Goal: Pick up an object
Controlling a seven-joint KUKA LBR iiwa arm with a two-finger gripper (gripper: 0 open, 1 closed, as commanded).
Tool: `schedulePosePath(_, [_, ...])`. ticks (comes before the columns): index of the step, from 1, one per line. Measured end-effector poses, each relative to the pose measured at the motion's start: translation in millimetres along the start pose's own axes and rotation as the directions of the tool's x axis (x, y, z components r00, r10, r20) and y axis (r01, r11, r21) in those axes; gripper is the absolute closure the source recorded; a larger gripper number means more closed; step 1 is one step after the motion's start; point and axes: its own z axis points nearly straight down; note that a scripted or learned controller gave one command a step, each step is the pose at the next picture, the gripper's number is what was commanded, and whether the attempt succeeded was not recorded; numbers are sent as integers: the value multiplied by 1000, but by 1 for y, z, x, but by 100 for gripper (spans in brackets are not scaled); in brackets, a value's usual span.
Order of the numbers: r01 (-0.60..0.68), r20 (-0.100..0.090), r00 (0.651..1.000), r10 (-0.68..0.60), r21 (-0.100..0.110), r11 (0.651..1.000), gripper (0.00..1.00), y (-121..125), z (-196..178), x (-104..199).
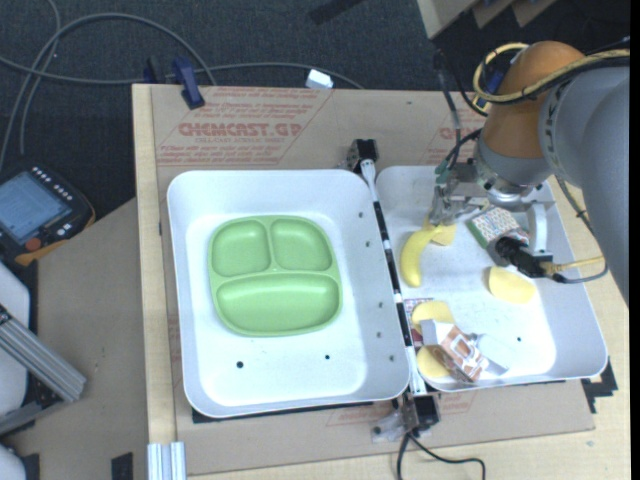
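Nearest, heaped in right bin [560, 353] front corner: yellow pieces and crumpled wrapper [462, 353]. Behind, yellow banana [415, 251] lying beside gripper [447, 205], reaching down over far end. Fingers: cannot tell. Left bin [190, 268] holding green divided plate [274, 274].

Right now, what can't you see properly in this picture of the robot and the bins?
From the camera view:
- The end effector is low in the right bin by the banana; too small and cluttered to tell if anything is held.
- The far part of the right bin is hidden under the arm.
- The wrapped snack has print too small to read.
- The pile's lowest yellow thing is partly covered by that snack.
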Motion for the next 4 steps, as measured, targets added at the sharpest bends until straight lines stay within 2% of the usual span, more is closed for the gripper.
schedulePosePath(1, [0,0,1000,0,0,1000,0,0,0,0])
schedulePosePath(2, [1,1,1000,-1,-2,1000,0,19,10,-16])
schedulePosePath(3, [2,1,1000,-2,-5,1000,100,20,0,-16])
schedulePosePath(4, [0,0,1000,0,0,1000,100,-23,10,-8])
